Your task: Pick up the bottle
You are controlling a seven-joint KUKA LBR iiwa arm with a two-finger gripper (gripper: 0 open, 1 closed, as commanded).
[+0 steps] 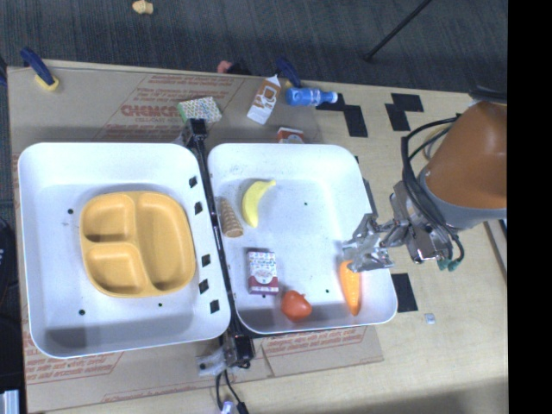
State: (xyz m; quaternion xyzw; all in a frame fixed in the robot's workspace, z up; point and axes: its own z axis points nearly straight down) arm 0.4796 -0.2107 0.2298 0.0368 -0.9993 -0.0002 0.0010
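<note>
A small blue bottle (306, 97) lies on its side on the bench behind the right bin (285, 155), outside both bins. My gripper (361, 246) hangs at the right bin's right edge, far from the bottle and just above the top of an orange carrot (351, 290). Its fingers are spread, with nothing between them.
The right bin also holds a banana (256, 200), a waffle cone (229, 217), a red box (261, 272) and a tomato (296, 304). A yellow divided plate (138, 241) fills the left bin (43, 166). A small carton (264, 100) and a green packet (200, 109) lie near the bottle.
</note>
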